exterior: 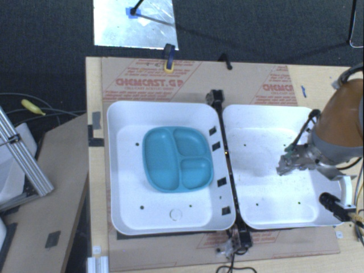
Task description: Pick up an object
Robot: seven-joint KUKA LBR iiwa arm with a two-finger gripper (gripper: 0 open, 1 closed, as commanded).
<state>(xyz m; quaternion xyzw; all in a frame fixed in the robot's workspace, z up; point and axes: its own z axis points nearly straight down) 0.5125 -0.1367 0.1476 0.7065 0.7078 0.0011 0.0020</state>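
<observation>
A blue divided plate (175, 158) lies flat in the middle of the left bin (126, 209). My gripper (289, 164) hangs over the right side of the right bin (267, 218), low above its white floor and far to the right of the plate. Its tip is a small grey shape from this angle. I see nothing held at the tip. The orange band and grey wrist (341, 124) rise behind it at the right edge of the view.
A black divider with clips (223, 158) runs between the two bins. Both bins rest on a cardboard sheet (148, 81). A small faint ring (175, 214) marks the left bin's floor near its front wall.
</observation>
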